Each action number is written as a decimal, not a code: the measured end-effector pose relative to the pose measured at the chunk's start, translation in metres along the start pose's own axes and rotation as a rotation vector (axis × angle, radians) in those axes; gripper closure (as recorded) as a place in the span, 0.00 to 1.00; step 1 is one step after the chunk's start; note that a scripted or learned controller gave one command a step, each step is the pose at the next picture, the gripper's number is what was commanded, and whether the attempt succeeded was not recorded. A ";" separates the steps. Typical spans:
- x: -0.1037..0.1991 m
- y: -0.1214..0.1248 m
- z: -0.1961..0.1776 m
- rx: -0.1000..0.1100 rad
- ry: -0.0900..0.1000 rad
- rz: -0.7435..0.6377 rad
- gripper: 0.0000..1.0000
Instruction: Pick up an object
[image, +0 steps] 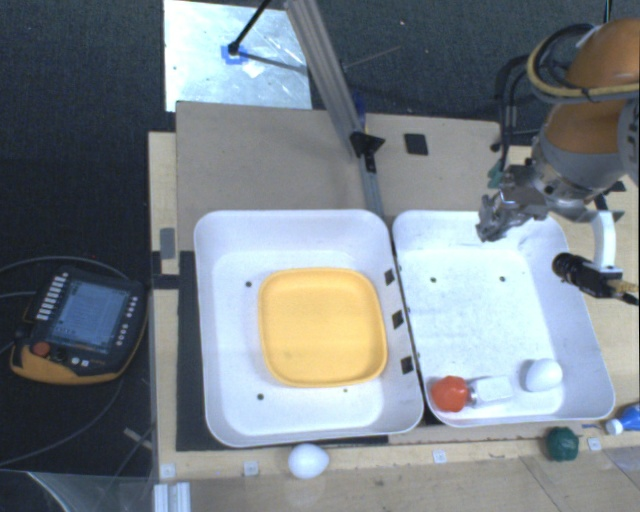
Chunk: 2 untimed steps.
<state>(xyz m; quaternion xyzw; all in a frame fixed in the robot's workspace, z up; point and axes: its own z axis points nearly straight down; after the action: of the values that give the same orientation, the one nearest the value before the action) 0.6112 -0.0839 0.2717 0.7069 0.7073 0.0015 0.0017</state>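
Note:
A yellow square plate (322, 326) lies in the left bin (225, 250). In the right bin (470, 300), along its near edge, sit an orange-red ball (450, 393), a small pale block (492, 389) and a white egg-shaped object (543, 375). My gripper (492, 228) hangs over the far right part of the right bin, well away from those three objects. Nothing shows between its fingers.
A white egg (308, 460) lies on the bench in front of the left bin. A dark green ball (561, 443) and a blue-tipped item (622, 422) lie at the front right. A teach pendant (78, 327) rests far left. A metal pole (335, 80) slants behind the bins.

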 end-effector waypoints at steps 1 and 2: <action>0.054 0.008 0.002 0.003 0.002 -0.004 1.00; 0.100 0.012 0.017 0.004 0.001 -0.003 1.00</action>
<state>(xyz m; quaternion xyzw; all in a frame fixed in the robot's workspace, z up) 0.6231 0.0161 0.2548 0.7057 0.7085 0.0003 -0.0003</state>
